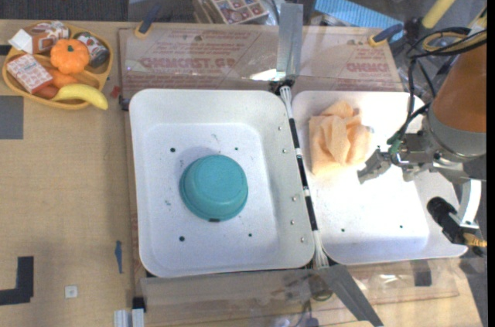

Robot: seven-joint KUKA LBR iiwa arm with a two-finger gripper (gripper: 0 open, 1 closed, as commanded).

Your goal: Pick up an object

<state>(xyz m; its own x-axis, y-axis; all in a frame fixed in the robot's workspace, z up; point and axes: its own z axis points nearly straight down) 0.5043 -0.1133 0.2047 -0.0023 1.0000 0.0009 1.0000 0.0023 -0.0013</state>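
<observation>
My jaws (373, 165) hang low over the right bin (371, 236), spread apart and holding nothing. The crumpled peach cloth (338, 138) lies just beside them, toward the bin's far left corner, against the divider between the two bins; my nearer fingertip is close to its right edge, though I cannot tell whether it touches. In the left bin (155, 124) a teal bowl (214, 187) sits upside down near the middle, well apart from me. Both bins rest on a wooden tabletop (62, 194). At its far left corner a yellow dish (23, 82) holds toy food: a small pumpkin (69, 56), a banana (82, 93) and some little boxes. Beyond the bins lie clear plastic sheets over cardboard (201, 55), and further back a dark floor cluttered with boxes and a blue pad (352, 10).
</observation>
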